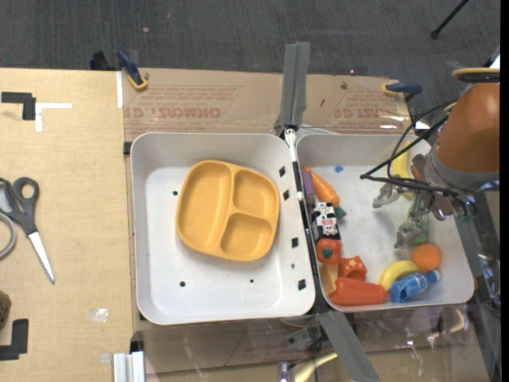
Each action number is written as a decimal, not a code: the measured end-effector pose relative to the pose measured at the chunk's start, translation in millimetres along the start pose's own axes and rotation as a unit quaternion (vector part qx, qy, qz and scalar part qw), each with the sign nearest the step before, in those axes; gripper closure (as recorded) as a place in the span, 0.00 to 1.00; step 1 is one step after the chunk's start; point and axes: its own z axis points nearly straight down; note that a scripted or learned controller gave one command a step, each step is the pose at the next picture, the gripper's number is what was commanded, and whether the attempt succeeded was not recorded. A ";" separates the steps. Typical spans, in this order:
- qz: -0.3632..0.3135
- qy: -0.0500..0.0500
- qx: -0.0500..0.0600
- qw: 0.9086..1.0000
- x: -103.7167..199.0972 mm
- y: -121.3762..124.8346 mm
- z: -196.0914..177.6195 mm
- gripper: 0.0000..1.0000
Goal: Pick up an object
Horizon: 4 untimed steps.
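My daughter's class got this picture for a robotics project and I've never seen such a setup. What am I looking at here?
One camera fixed above a workbench looks down at a slant. The grey machine with the orange band at the right is a robot arm; its two-finger gripper hangs over the right bin. Its job is to pick up an object.

That bin holds small toys: a carrot, an orange ball, a banana, a blue bottle and a red piece along the front. The left bin holds a yellow divided plate. Scissors lie on the bench at the left. I see nothing held.
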 end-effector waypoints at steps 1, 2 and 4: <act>-0.046 0.000 0.000 0.999 73.8 -8.9 3.1 0.00; -0.048 -0.002 0.001 0.999 71.3 -8.4 -6.7 1.00; -0.018 0.001 -0.001 1.000 49.7 81.9 4.1 0.00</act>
